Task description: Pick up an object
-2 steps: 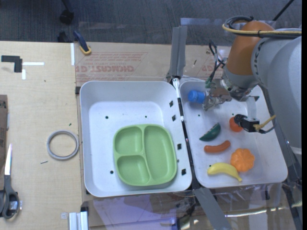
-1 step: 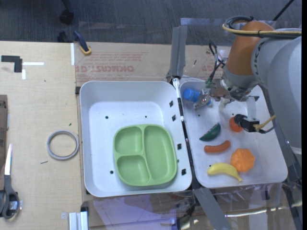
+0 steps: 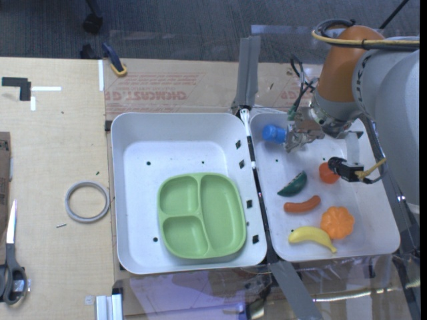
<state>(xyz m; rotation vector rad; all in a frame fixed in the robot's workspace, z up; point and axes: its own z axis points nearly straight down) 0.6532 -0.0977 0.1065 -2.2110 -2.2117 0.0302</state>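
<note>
- Camera view looks down on two white bins side by side; the right bin (image 3: 373,242) holds toy food and the left bin (image 3: 133,179) holds a green divided plate (image 3: 200,215) lying flat in its middle
- At the upper right of the frame the grey arm (image 3: 393,92) with its orange band reaches down into the far end of the right bin, so that the gripper (image 3: 297,141) hangs low just beside a blue object (image 3: 273,134) in the bin's upper left corner
- Whether the gripper is wide, narrow or holding anything I cannot tell; its tips are small and dark against the bin floor, and nothing is seen clearly between them
- The blue object looks the likeliest target, judging by how close the gripper is; it sits near the bin wall, which may crowd a grasp
- Other choices lie apart lower down: a dark green piece (image 3: 292,184), an orange sausage (image 3: 301,205), a yellow banana (image 3: 312,237), an orange pumpkin-like toy (image 3: 337,222) and a red-orange ball (image 3: 328,172) partly behind a black fitting
- Spaced out this way, each can be taken singly
- On the bench at the left of the frame lie a grey ring (image 3: 87,201) and scissors (image 3: 12,272), outside both bins
</note>
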